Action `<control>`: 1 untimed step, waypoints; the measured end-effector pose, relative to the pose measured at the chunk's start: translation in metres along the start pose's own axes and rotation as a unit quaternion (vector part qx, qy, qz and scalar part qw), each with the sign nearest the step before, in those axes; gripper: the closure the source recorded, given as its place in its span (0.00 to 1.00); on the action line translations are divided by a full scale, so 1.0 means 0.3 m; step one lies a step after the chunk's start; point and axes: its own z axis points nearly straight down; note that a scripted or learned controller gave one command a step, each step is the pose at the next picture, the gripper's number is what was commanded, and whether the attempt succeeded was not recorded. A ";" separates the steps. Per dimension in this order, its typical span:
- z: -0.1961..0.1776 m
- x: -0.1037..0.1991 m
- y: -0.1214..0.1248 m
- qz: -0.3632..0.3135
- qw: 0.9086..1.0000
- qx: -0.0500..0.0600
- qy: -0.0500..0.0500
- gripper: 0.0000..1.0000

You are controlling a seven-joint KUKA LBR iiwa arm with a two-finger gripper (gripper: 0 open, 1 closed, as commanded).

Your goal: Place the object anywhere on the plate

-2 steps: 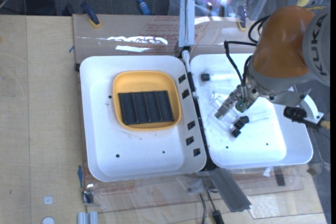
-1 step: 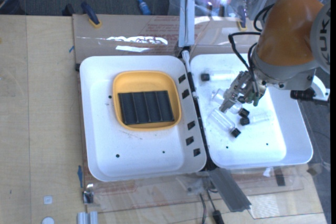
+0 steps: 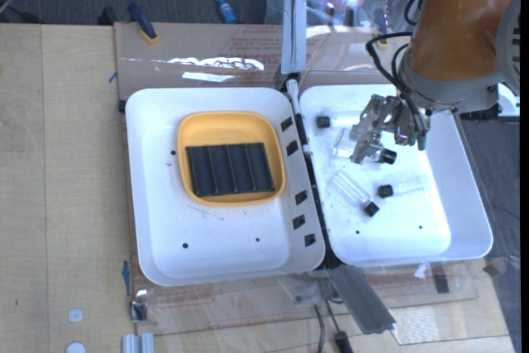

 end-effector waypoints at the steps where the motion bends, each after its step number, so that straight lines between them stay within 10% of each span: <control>1: -0.045 -0.120 -0.015 -0.114 0.993 0.000 0.000 1.00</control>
